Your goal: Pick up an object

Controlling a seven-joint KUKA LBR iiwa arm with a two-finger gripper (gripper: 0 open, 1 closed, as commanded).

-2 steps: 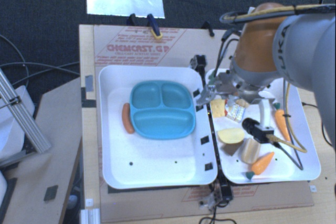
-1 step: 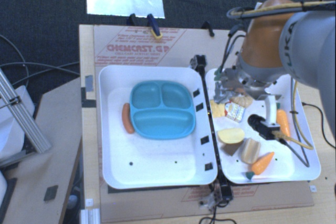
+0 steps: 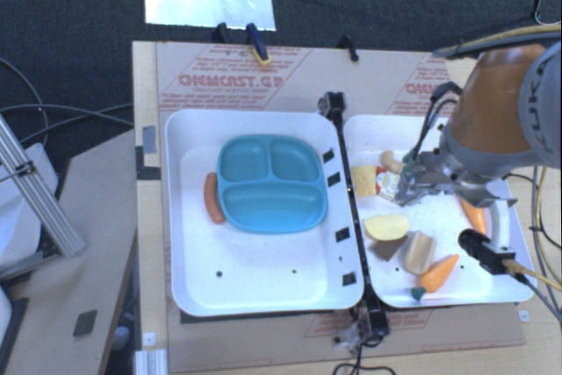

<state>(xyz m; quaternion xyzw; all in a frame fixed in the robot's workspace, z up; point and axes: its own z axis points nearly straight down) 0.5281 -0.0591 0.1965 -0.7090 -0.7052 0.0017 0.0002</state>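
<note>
**Camera view, read from the near edge of the bench to the far edge.**

- Nearest you, a carrot (image 3: 436,274) lies at the front of the right bin (image 3: 492,299). It is below the gripper (image 3: 406,187) and slightly to the right of it in the view.
- Just behind the carrot is a piece of bread (image 3: 419,251). Beside that lies an apple slice (image 3: 386,227), almost directly below the gripper and near it.
- The gripper sits low over the middle of the right bin. You cannot tell whether it is clenched or released, and you can see nothing plainly held in it.
- The packet (image 3: 385,183), coloured red, white and yellow, lies just beside the gripper on the view's left. You cannot tell whether the two touch.
- A second carrot (image 3: 472,215) lies near the gripper on the other side, partly hidden by the robot.
- A small tan piece (image 3: 391,160) rests just beyond the packet, up and to the left of the gripper.
- Well apart from the gripper, in the left bin (image 3: 263,281), sits a blue divided plate (image 3: 270,184). A sausage (image 3: 212,198) lies along the plate's far-left side.
- The arm (image 3: 500,105) rises up and to the right of the gripper.
- Farthest from you, a cardboard sheet (image 3: 228,79) with red lettering runs beyond both bins. A blue clamp (image 3: 256,42) sits at its far edge.
</note>
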